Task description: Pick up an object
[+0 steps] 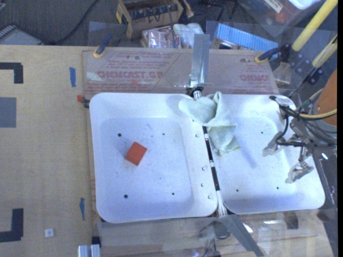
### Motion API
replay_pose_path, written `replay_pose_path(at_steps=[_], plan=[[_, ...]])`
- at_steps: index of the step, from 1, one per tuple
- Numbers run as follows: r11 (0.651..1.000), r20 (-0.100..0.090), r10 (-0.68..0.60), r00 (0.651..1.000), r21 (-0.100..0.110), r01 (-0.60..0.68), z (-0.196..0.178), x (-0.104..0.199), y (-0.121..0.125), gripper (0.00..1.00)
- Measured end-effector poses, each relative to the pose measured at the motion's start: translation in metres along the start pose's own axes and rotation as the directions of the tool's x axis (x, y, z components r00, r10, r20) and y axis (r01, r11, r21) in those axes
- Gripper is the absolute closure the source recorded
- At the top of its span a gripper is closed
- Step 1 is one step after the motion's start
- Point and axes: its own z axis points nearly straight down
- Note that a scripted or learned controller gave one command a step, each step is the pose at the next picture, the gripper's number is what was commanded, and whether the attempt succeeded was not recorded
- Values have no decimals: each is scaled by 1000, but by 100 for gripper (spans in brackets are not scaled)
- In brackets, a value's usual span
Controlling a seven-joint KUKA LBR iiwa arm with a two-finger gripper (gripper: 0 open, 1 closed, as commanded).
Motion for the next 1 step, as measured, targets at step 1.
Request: replay_pose_path(at_steps=[1], plan=[[952, 5, -305, 952, 5, 305, -40, -71, -54, 0]])
